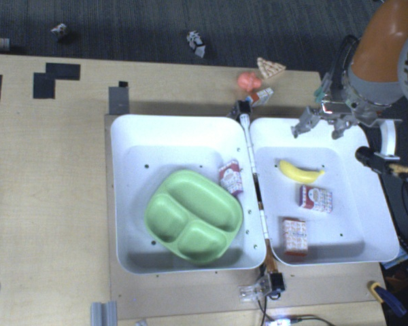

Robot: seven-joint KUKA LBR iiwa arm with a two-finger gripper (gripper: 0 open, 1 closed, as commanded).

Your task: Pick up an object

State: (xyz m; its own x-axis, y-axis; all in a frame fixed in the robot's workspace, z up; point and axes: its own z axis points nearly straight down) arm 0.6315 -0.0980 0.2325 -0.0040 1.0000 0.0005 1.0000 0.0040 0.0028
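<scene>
With the gripper (pixel 321 123) spread wide and holding nothing above the right bin's (pixel 374 202) far edge, you bring it nearer onto the banana (pixel 300 172), fingers straddling its narrow width.

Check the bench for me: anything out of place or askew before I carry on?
Yes. A few small items lie outside the bins on the bench behind them: a pink ball, a pizza-slice toy and a small red-and-white packet. In the left bin, the green divided plate sits tilted against the front wall.
</scene>
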